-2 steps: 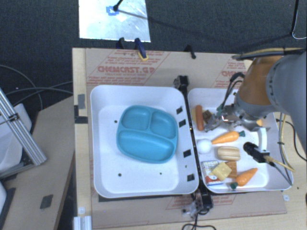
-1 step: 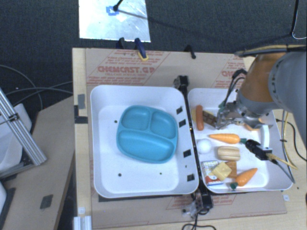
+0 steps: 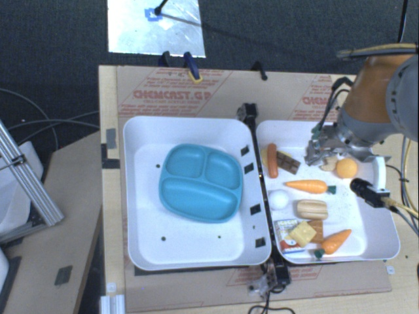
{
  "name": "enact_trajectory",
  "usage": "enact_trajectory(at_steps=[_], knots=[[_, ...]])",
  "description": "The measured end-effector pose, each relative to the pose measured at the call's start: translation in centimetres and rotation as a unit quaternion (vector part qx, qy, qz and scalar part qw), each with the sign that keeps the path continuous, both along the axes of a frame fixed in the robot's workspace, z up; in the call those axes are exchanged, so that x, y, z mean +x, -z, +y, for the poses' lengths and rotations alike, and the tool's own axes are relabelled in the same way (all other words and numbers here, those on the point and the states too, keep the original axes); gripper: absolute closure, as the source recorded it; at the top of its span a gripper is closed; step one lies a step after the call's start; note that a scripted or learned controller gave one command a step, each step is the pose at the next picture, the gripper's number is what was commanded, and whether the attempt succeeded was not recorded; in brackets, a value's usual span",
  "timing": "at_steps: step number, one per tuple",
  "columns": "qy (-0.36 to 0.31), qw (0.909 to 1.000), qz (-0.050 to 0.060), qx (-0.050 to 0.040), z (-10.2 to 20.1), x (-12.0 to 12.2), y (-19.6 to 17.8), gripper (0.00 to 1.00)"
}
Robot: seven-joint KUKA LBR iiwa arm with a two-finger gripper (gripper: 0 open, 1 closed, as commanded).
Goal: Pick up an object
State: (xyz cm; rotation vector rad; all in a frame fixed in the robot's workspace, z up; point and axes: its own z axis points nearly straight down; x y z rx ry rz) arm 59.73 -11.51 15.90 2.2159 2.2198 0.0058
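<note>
The claw (image 3: 319, 153) hangs low in the upper part of the right bin (image 3: 380, 241), at the frame's right. Whether it is released or clenched I cannot tell; nothing is seen gripped.

Candidate objects lie crowded below and beside it: an orange ball (image 3: 346, 168) just right, a brown block (image 3: 287, 163) and a sausage (image 3: 272, 160) just left, a carrot (image 3: 308, 186) beneath, then an egg (image 3: 279, 199) and a bread roll (image 3: 311, 209).

Risks, as judged:
- Closing between items and catching none.
- The ball rolling off if nudged.
- The carrot's taper slipping free.
- Striking the bin's far wall.

The left bin (image 3: 141, 241) holds a blue tray (image 3: 200, 182), well apart.
</note>
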Motion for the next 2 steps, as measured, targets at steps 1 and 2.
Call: enact_trajectory(at_steps=[1,2], knots=[[-0.001,1.0,0.0,0.0,0.1,0.4,-4.4,1.0],[-0.001,1.0,0.001,0.0001,0.1,0.6,-6.7,1.0]])
